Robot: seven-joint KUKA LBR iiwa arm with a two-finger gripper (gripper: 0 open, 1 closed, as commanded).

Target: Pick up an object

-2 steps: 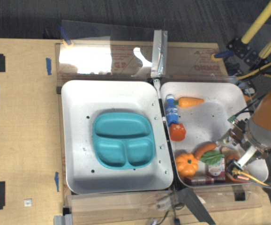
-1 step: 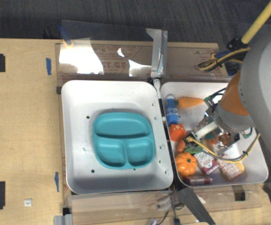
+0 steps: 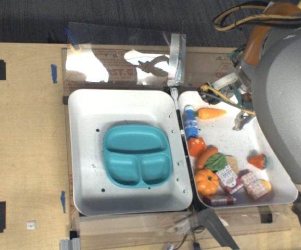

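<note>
Gripper [image 3: 242, 120] low in right bin [image 3: 275, 189] – finger state unclear, nothing visibly held. Tapered orange carrot [image 3: 211, 113] just beside it. Left bin [image 3: 83, 113]: glossy teal three-compartment tray [image 3: 137, 155].

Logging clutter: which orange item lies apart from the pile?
The tapered orange toy carrot, alone near the right bin's far end; the round orange pumpkin sits among others.

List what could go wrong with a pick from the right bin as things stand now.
1. The items in the right bin are crowded at its near end: the small pumpkin, the packets and neighbours touch, so a grasp may catch two things or push them apart.
2. The blue bottle lies against the wall between the bins, leaving little room for a finger.
3. The carrot is tapered and may slip.
</note>
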